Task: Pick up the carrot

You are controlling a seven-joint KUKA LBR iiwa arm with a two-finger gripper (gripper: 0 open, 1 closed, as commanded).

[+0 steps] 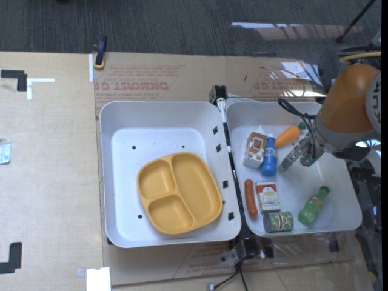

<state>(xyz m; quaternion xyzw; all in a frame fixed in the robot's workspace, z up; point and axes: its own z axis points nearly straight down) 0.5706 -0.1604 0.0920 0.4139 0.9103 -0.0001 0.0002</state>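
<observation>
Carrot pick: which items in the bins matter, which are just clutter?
Job:
- small orange carrot, right white bin, near its back
- gripper, just in front of the carrot

Lying about:
- yellow three-compartment plate in left white bin
- blue bottle
- green bottle
- red sausage
- green-labelled can
- two small cartons

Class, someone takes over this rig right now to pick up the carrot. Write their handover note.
Gripper: low in the right bin, just below the carrot; finger state unclear.
Carrot: lies near the bin's far side, beside the blue bottle, not lifted.
Done: arm brought close to the carrot.
Left: grasp and lift it.
</observation>
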